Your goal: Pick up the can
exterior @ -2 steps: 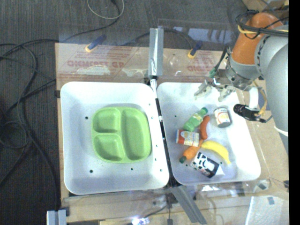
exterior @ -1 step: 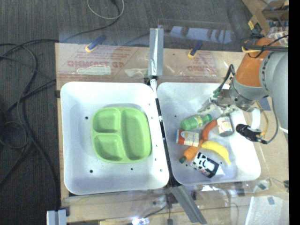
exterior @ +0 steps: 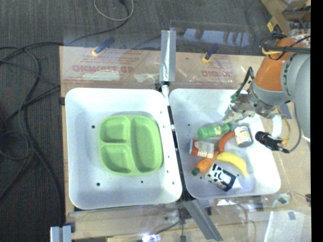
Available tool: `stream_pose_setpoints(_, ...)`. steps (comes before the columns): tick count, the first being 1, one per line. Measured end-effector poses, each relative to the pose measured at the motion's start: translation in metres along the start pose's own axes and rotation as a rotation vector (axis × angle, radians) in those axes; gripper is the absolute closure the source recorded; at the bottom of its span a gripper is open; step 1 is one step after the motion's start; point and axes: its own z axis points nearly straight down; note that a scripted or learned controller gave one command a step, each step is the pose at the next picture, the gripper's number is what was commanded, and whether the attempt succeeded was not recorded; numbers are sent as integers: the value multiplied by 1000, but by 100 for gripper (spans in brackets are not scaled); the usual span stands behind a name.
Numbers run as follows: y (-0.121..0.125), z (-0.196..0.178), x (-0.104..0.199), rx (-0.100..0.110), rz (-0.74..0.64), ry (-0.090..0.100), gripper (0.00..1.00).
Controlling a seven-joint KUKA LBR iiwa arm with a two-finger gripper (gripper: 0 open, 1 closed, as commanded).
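The can (exterior: 243, 135) is small and silver with a white and orange label. It lies on its side in the right bin (exterior: 189, 105), near the bin's right wall. My gripper (exterior: 233, 114) hangs over the back part of that bin, just up and left of the can and right above the cap end of a green bottle (exterior: 214, 130). Nothing shows in its grasp. The grey arm with its orange band (exterior: 270, 77) reaches in from the right.
Crowded round the can are an orange carrot-like piece (exterior: 225, 140), an orange-and-white tube (exterior: 202, 148), a banana (exterior: 233, 162), a black-and-white box (exterior: 222, 177) and a small orange item (exterior: 204, 166). The left bin (exterior: 81, 105) holds a green divided tray (exterior: 131, 143).
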Motion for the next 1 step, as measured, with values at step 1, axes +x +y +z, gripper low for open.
stream_pose_setpoints(1, 0, 0, 0, 0, 0, 0, 0)
